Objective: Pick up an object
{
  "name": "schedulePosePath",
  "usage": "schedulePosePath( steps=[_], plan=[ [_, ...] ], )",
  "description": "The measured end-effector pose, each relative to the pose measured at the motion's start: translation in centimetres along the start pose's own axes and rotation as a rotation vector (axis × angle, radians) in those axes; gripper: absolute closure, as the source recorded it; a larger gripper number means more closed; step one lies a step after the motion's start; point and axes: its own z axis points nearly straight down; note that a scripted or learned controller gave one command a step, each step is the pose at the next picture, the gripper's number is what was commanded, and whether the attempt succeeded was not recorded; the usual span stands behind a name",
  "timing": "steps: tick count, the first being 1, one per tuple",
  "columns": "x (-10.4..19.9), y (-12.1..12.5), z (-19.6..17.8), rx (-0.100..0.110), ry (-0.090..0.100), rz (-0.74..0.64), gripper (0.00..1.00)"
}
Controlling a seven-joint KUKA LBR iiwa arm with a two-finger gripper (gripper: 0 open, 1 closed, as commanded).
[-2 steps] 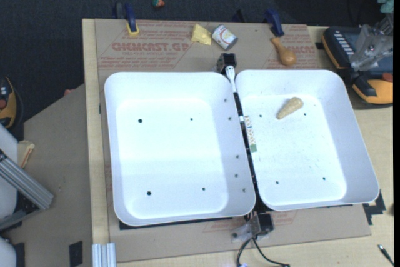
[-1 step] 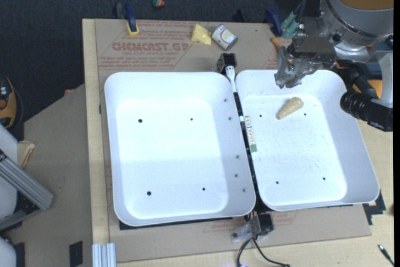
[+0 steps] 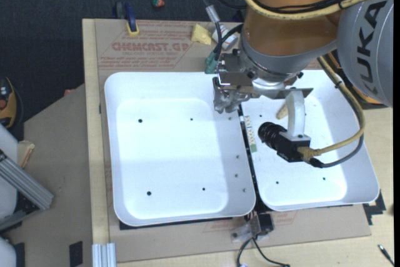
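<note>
At the near edge of the bench, a small black connector (image 3: 261, 223) sits on its cable just below the seam between the two bins. The left bin (image 3: 122, 153) shows a white floor marked with a few small dark dots. Over the right bin (image 3: 356, 181), a black unit (image 3: 279, 140) on a yellow cable hangs from my wrist, above the middle of the floor. Beyond it, towards that bin's far edge, lies a pale yellowish object (image 3: 282, 113), partly covered by my white bracket, so I cannot tell its shape. My claw (image 3: 225, 101) hangs over the far end of the seam, on the left bin's right wall. The object lies to its right, near but apart from it. I cannot tell whether the claw is spread or pressed together, and I see nothing pinched in it. Farther back, red-printed cardboard (image 3: 150, 45) covers the bench, with a blue clamp (image 3: 131, 15) on its far edge and a yellow scrap (image 3: 201, 34) just behind the bins.
</note>
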Motion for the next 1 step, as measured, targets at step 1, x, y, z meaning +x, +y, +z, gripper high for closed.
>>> schedulePosePath(
  steps=[1],
  plan=[
    [6.99,2.43,8.07,-0.001,-0.001,0.003,1.0]
  ],
)
